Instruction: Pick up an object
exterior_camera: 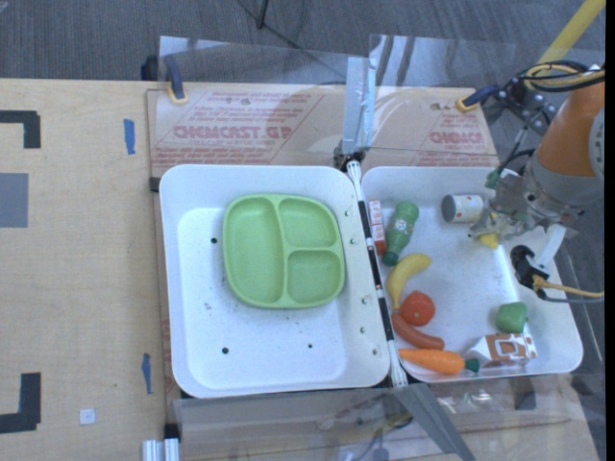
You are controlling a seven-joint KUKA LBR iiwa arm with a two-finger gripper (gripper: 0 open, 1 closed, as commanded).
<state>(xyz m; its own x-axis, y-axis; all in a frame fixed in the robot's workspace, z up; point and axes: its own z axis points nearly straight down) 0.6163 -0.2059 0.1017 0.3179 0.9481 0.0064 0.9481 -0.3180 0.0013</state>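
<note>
Grey tool [500, 221] tips blurred, over right bin [452, 257]

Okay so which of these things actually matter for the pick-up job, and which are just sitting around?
Part of the job:
gripper, over the right bin
pickable items in that bin: can, green bottle, banana, tomato, sausage, carrot, green pepper, small carton

Just lying about:
green divided plate in the left bin
cardboard sheet behind the bins

The arm [577, 137] (cut off at right) hides its pincer's [502, 221] fingertips.
</note>
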